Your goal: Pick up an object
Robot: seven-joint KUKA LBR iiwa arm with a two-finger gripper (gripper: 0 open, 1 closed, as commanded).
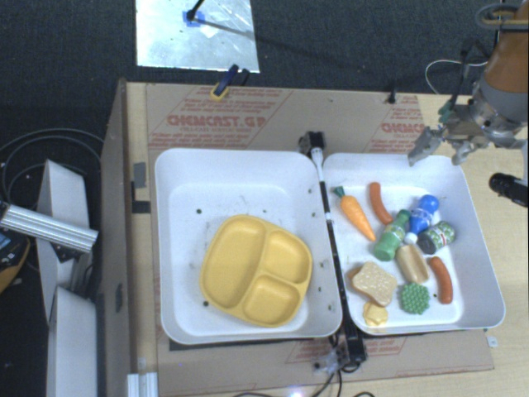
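Note:
The right bin (471, 222) holds several toy foods: a carrot (356, 213), a thin orange sausage (379, 203), a green bottle (391, 236), a blue bottle (424, 212), a dark can (436, 237), a bread roll (412, 263), a red sausage (444, 279), a slice of bread (374, 282), a green broccoli piece (414, 298) and a small yellow piece (375, 313). My gripper (440, 150) hangs above the bin's far right corner, apart from all of them, open, with nothing between its fingers.
The left bin (190, 180) holds a yellow divided plate (256, 268). A black clip (315, 143) sits at the top of the seam between the bins. Cardboard (248, 110) lies under both bins. Cables and a metal rail (50, 226) lie at the left.

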